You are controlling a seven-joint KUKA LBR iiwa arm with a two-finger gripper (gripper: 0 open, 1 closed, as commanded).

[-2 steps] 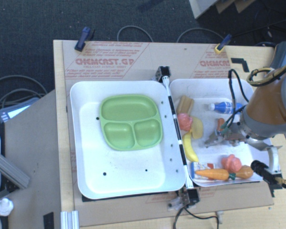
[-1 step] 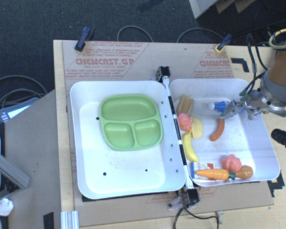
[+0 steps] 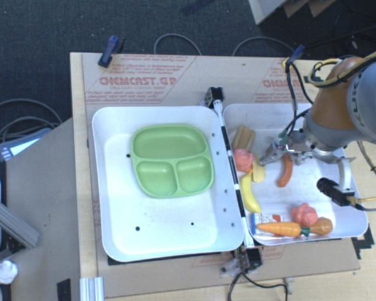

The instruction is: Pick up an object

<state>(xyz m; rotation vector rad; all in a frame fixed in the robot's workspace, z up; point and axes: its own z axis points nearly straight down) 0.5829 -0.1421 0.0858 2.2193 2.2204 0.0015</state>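
Green three-compartment plate (image 3: 173, 160) lies in left white bin (image 3: 113, 224). Blue clamp (image 3: 109, 51) on desk's (image 3: 175, 80) far-left corner. Cable loops (image 3: 175, 42) beyond far edge, dark carpet (image 3: 50, 17) around.

A pale green divided plate (image 3: 172, 160) lies in the white left bin (image 3: 113, 224). In the white right bin (image 3: 357, 227): a yellow banana (image 3: 249, 196), an orange carrot (image 3: 279, 229), a red-orange sausage (image 3: 284, 172), and a pink piece (image 3: 243, 160). The tan worktop (image 3: 144, 77) bears red lettering. The arm (image 3: 341, 108) is grey with an orange band.
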